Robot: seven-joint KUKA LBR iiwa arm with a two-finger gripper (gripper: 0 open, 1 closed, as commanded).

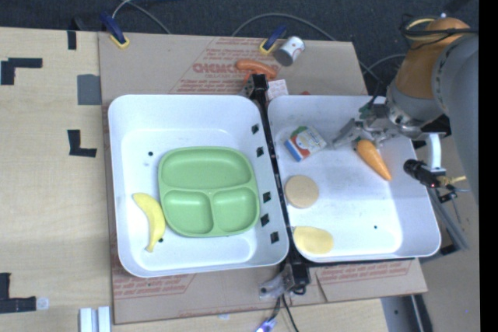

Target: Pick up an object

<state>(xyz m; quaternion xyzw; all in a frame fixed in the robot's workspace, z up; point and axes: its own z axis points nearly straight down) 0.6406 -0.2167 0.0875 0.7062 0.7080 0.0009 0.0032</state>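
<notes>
The gripper [364, 134] hangs low over the right bin [405, 241], near that bin's far right corner, with the grey arm [459, 82] and its orange band [424, 50] rising behind it toward the right edge of the view. Whether the gripper is open, closed or gripping something cannot be told from this view. An orange carrot [374, 159] lies right at the gripper, its thick end touching or just under the tip and its pointed end slanting away toward the near right; it appears to rest on the bin floor, and nothing shows it held.

To the left of the gripper, still in the same bin, lies a small packet [305, 142] with red, blue and green print. Nearer the camera and to the gripper's left sits a round tan cookie [302, 191], and further toward the near edge, a pale yellow oval piece [313, 240] rests close to the bin's near wall.

Well to the left of the gripper, across the divide where the two bins meet, the left bin [124, 120] holds a green divided plate [208, 191] with three compartments. A yellow banana [152, 220] lies just beside the plate's left edge, on the side farthest from the gripper.
</notes>
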